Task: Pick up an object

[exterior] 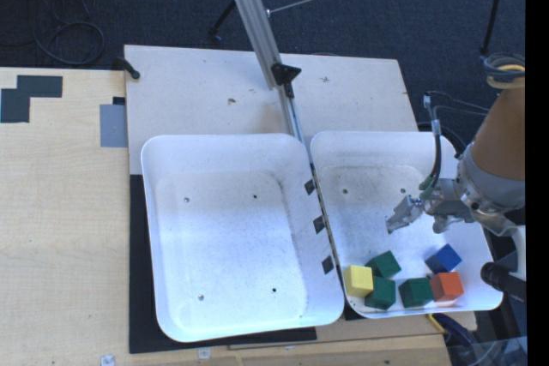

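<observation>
Several small blocks lie in a cluster at the front of the right bin [369,152]: a yellow block [359,279], three green blocks [385,263] [381,293] [415,291], an orange block [446,286] and a blue block [443,258]. My gripper [422,219] hangs over the middle right of this bin, just behind the cluster and above the blue block. Its fingers [400,216] are spread open with nothing between them.
The left bin [163,176] stands beside the right one, with a row of black clips along their shared wall. A slanted aluminium bar [257,21] rises from behind the bins. The arm's orange band and grey body fill the right side.
</observation>
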Controlling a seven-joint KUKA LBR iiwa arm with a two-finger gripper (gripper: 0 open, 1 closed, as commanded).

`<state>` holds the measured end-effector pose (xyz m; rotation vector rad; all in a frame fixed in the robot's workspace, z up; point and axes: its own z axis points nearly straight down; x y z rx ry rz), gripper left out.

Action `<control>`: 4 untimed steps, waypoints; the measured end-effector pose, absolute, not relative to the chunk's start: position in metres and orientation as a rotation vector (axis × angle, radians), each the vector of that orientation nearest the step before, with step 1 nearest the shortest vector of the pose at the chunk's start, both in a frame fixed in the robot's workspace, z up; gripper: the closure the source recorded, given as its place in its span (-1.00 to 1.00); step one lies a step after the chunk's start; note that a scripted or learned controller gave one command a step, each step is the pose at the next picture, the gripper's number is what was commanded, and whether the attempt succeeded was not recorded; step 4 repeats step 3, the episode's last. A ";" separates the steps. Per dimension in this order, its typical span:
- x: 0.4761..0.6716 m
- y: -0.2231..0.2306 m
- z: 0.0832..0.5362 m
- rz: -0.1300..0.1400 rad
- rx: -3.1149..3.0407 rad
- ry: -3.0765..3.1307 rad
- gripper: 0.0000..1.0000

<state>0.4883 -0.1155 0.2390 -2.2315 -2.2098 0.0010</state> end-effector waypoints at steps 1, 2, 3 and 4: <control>0.492 -0.071 0.187 0.006 -2.212 -2.218 -1.00; 0.488 -0.132 0.302 -0.003 -2.229 -2.222 -1.00; 0.511 -0.086 0.206 0.008 -2.211 -2.218 -1.00; 0.511 -0.086 0.206 0.008 -2.211 -2.218 -1.00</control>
